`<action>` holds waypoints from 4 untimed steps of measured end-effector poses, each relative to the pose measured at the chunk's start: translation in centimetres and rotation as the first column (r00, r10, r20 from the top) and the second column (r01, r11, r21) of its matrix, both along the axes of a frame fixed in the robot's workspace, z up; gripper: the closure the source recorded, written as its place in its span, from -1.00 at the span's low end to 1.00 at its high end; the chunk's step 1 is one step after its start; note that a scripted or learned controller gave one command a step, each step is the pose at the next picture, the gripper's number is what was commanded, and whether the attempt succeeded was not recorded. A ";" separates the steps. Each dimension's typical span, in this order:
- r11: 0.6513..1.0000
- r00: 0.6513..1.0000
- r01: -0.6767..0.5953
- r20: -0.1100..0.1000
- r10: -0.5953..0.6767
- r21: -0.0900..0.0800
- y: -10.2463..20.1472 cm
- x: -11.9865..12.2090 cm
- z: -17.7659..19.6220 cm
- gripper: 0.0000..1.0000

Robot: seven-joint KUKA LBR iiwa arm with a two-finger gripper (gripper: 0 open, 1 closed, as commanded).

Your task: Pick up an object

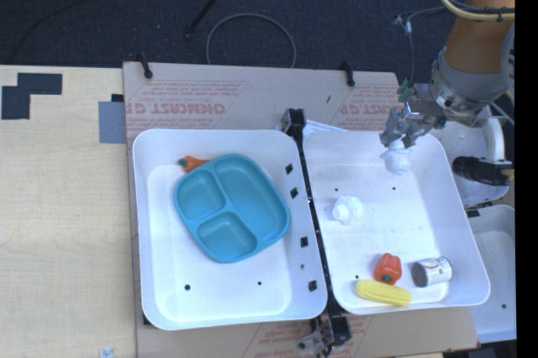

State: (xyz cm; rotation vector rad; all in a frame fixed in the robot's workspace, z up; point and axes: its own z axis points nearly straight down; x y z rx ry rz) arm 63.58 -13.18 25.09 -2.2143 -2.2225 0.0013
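Note:
My gripper [398,138] hangs over the far right corner of the right bin [454,205]. A small white lump [397,161] lies right under it, touching or almost touching its tip; I cannot tell which. A second white crumpled piece [346,209] rests near the bin's middle. Along the near edge lie a red pepper [387,268], a yellow corn cob [382,292] and a small silver can [432,271] on its side.
The left bin [160,281] holds a blue divided plate [231,206], with a small orange item [192,163] tucked at its far left edge. A black divider [304,213] runs between the bins. Cardboard [218,100] lies beneath both bins.

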 end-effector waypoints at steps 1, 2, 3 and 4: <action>1.000 1.000 0.000 -0.001 0.000 0.000 4.8 -0.2 -1.4 1.00; 1.000 1.000 0.000 -0.001 0.000 0.000 9.9 -0.7 -2.4 1.00; 1.000 1.000 0.000 0.002 0.000 -0.001 15.0 0.1 -1.6 1.00; 1.000 1.000 -0.001 0.000 0.001 -0.001 21.1 0.2 -2.5 1.00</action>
